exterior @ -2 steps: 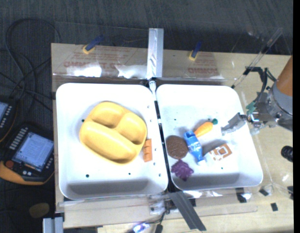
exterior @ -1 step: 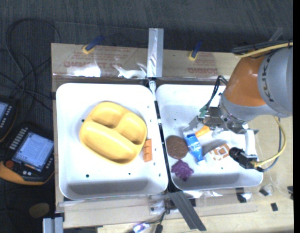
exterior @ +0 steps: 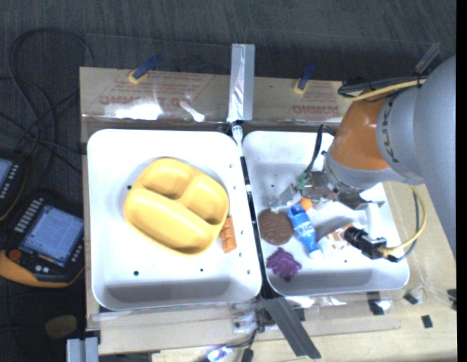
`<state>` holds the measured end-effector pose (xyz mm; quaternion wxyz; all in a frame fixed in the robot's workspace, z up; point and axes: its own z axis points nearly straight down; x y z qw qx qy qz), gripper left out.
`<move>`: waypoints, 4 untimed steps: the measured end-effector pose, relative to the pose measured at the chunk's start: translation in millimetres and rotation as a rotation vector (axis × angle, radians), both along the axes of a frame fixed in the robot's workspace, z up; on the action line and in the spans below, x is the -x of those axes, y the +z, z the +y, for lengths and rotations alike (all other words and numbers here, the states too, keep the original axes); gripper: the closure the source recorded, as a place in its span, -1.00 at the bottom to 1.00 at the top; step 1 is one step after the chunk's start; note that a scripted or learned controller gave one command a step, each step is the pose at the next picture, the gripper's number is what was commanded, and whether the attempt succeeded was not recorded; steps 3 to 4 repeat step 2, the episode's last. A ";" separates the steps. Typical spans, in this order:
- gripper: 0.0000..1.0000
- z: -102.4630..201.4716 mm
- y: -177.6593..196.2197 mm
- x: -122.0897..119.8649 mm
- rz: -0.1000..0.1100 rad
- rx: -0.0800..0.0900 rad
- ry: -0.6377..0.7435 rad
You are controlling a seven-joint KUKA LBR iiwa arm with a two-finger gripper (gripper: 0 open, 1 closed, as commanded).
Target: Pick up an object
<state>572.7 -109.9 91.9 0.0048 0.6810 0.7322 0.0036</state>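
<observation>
Blue tube (exterior: 303,229) lay just right of the brown disc (exterior: 276,226), its long axis near front-to-back, orange cap toward the gripper (exterior: 312,189), whose opening could not be told. The right bin (exterior: 282,157) floor beyond the disc lay open.

Grey arm (exterior: 425,127): big smooth rounded casing, matte, lighter sheen along upper curve. Glossy orange band (exterior: 359,140) above wrist, dome-like, spans full width of link; narrow seam where it meets grey. Along top edge of casing, dark cable (exterior: 376,88) (pale yellowish strip right beside it). Beside orange part, thin black cable (exterior: 321,145) hangs as single loose line. At end, gripper (exterior: 308,188): small, angular, dark grey metal pieces, detail blurred. Screws, markings too small to tell.
</observation>
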 end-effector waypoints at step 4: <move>1.00 53.0 91.2 -33.3 0.014 0.000 -0.045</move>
